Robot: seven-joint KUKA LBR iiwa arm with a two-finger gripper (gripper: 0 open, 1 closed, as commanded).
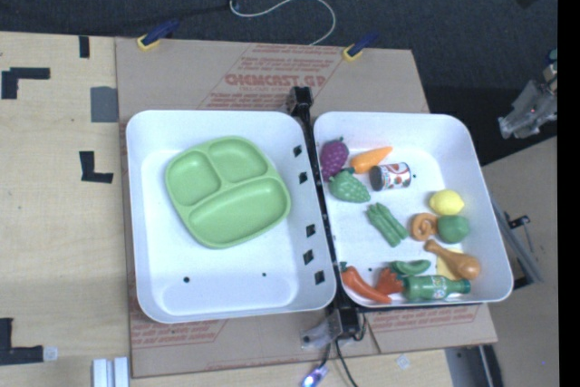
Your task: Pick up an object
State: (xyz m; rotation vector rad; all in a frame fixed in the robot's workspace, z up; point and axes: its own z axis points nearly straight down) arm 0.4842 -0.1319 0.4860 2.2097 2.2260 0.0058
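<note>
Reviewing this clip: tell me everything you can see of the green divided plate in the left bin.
The green plate is pale lime, matte and plastic-looking, a rounded rectangle with a raised rim and three compartments: two smaller ones along its upper side and one long one along its lower side. It lies flat and right side up on the floor of the left bin, turned at a slant to the bin's walls, in the upper middle part. Nothing lies in its compartments, and nothing touches it but the bin floor.

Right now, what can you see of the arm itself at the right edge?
Little: a pale grey, angular metal part juts in at the right edge, beside the right bin, blurred. Whether it is the gripper cannot be told. A thin dark bar crosses the upper right corner.
</note>
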